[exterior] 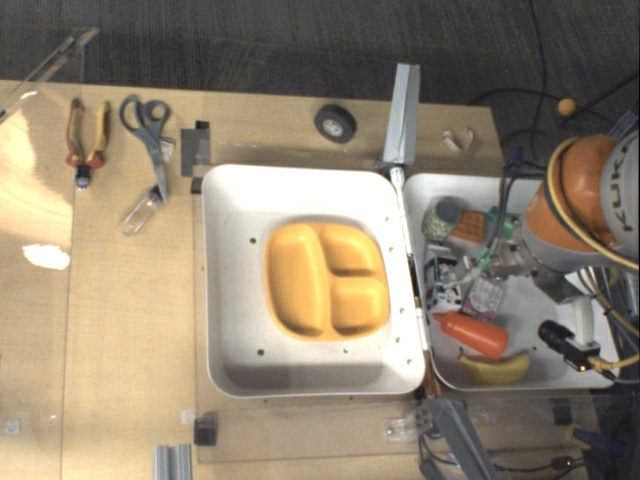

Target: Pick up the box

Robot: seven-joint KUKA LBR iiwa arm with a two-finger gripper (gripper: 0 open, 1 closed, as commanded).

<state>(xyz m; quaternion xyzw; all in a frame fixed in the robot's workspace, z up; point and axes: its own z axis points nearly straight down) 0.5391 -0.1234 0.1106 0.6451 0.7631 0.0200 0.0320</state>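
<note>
The box [468, 230] is small and orange-brown, and it lies near the back of the right bin [520, 383] among clutter. My gripper [492, 264] reaches in from the right and hangs low over the middle of that bin. It is just in front of the box and above a clear pinkish packet [487, 294]. Nothing can be made out in its grasp.
The left bin [235, 268] holds a yellow divided tray [325, 278]. In the right bin are a round grey can [445, 212], a green item [499, 225], a red-orange vegetable [473, 335] and a banana [496, 369]. Scissors [150, 133], pliers [85, 138] and a tape roll [335, 123] lie on the bench.
</note>
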